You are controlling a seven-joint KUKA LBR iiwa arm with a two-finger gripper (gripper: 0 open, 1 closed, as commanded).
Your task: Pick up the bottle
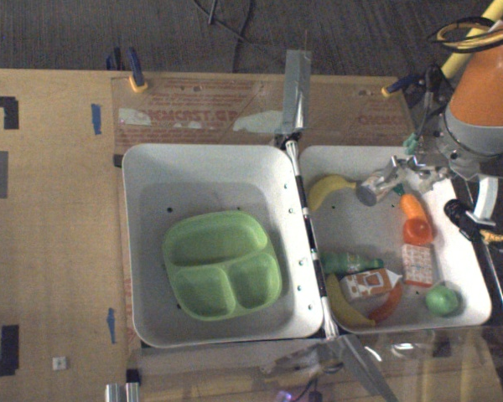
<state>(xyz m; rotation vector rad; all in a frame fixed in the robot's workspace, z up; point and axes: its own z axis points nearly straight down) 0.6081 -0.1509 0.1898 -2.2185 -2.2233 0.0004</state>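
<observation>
A small green bottle [349,264] lies on its side in the right bin [469,312], by the left wall. An orange-topped bottle with a white and red label [417,239] lies lengthwise toward the bin's right side. My gripper [375,188] hangs over the back part of the right bin, between a yellow banana [325,191] and the orange bottle's top. It is well back from the green bottle and just left of the orange one. The grey wrist and orange band [479,99] reach in from the upper right.
The right bin also holds a red and white carton [369,285], a second banana [342,302], a red pepper [391,302] and a green ball [443,300]. A green divided plate [222,264] lies in the left bin [151,182]. A metal divider [295,99] stands behind the bins.
</observation>
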